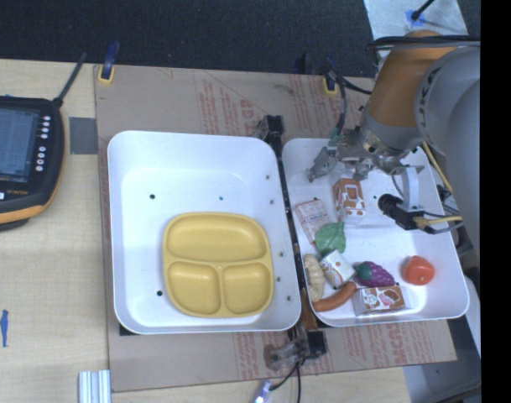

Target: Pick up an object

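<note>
One view, from above. Two-finger gripper (346, 163) hung over the far end of the right white bin (444, 309); open or closed could not be told, nothing visibly held. Small orange-and-white carton (349, 198) lay flat just below the gripper, apart from it, and was the likeliest pick. It was probably light, stiff-sided and a bit slick, so best pinched across its narrow sides. Pink-white packet (311, 217) and green leafy toy (331, 238) lay beyond it, down-left of the gripper. Red tomato toy (418, 270) sat well off, down-right. Bin floor was smooth and crowded. Yellow divided plastic tray (217, 263) sat far left, in the left white bin (129, 225).
</note>
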`<state>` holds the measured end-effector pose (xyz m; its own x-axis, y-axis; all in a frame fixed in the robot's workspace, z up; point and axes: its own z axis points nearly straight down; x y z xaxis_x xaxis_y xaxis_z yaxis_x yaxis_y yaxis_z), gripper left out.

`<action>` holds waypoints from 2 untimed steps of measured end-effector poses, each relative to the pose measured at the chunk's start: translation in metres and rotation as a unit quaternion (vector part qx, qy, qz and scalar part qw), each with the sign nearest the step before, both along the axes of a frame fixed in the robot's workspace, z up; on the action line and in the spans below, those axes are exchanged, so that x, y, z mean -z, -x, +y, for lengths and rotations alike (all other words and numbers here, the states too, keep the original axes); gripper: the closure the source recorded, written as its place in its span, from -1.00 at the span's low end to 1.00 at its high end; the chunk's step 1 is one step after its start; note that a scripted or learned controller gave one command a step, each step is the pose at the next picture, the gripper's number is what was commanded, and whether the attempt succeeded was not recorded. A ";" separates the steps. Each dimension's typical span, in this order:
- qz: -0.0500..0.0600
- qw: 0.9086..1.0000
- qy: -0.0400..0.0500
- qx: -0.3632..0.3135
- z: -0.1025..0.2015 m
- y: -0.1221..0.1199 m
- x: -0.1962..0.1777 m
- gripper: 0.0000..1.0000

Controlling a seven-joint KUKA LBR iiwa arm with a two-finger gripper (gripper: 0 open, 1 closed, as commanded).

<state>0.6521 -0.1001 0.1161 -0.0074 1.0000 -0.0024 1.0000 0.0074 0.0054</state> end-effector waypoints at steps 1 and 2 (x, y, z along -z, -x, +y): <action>0.003 1.000 0.001 0.001 -0.032 0.031 0.021 -1.00; 0.004 1.000 0.001 0.000 -0.033 0.031 0.010 1.00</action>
